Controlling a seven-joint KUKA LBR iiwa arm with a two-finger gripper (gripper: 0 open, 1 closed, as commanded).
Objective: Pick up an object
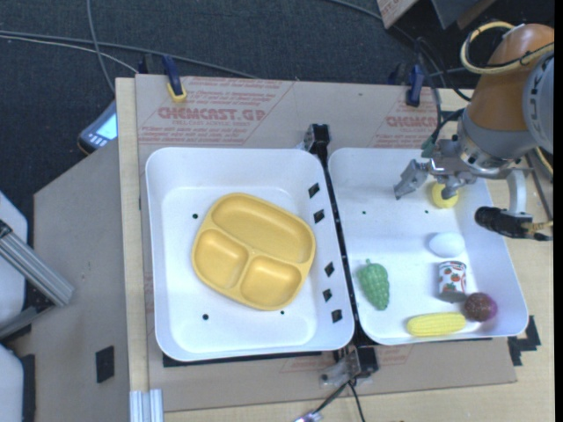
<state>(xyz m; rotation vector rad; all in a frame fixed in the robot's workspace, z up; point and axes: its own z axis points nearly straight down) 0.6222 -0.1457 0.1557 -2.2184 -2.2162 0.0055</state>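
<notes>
The jaws [428, 181] spread wide near the right bin's [387, 323] far edge, beside a yellow piece [444, 197].

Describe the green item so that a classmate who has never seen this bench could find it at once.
Look in the right white bin, the one without the yellow divided plate. Near its left wall, towards the front, lies a green bumpy toy vegetable. It is the bin's one green thing; the yellow corn lies to its right.

Smooth, glossy plastic on two shallow white bins [167, 236], [369, 170]; satin plastic on a yellow compartment plate [253, 251]. Matt brown cardboard [229, 112] beneath. Bumpy green plastic grapes [375, 285]; glossy yellow corn cob [435, 324]; smooth white egg [446, 243].
</notes>
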